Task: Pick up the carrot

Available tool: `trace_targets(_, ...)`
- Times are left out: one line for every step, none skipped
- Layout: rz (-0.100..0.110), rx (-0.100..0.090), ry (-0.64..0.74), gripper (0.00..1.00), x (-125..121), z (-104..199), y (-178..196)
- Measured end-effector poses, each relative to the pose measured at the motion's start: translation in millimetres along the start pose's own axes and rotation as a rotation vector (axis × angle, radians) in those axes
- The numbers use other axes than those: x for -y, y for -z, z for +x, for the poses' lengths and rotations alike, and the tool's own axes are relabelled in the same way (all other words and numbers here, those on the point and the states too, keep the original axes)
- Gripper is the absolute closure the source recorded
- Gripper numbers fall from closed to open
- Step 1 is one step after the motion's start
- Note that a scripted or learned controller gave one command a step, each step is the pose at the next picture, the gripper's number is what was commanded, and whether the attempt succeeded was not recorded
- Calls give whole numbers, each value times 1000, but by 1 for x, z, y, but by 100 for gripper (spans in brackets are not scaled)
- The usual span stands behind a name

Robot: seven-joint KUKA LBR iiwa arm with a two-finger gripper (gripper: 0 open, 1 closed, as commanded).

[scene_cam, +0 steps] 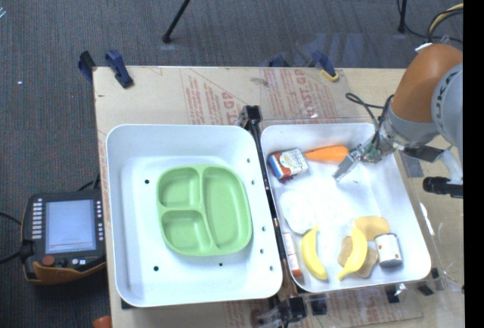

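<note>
The carrot (327,154) lies in the right bin (404,202), up near the back wall. It is orange and smooth, and it gets thinner at one end. It lies almost flat across the view, with its fat end toward the gripper (349,166) and its thin end pointing left toward a small red and white pack (287,164). The thin end is just beside that pack.

The gripper sits just to the right of the carrot and a little lower in the view. It looks very close to the carrot's fat end, maybe touching it. The carrot is not between the fingers. I cannot tell if the fingers are spread apart or pressed together, because they are too small and dark against the white bin.

So the carrot is a bit to the left and up from the gripper. I think the fingers should close across the carrot's short side, not along its length.

Other things lie lower in the same bin: two yellow curved bananas (314,255), a brown lumpy thing (370,227) and a small can (389,249). The left bin (125,168) holds a light green tray (204,211) with three parts. Both bins are shiny white plastic.
</note>
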State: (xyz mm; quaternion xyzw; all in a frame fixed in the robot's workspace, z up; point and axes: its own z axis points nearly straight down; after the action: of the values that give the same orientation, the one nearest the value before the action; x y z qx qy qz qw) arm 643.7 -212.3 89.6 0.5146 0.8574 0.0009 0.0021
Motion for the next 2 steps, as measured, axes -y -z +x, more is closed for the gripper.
trace_targets(5, -5, -201, 0, -23, 42, -2)
trace_targets(6, -3, -499, 0, -27, 50, -2)
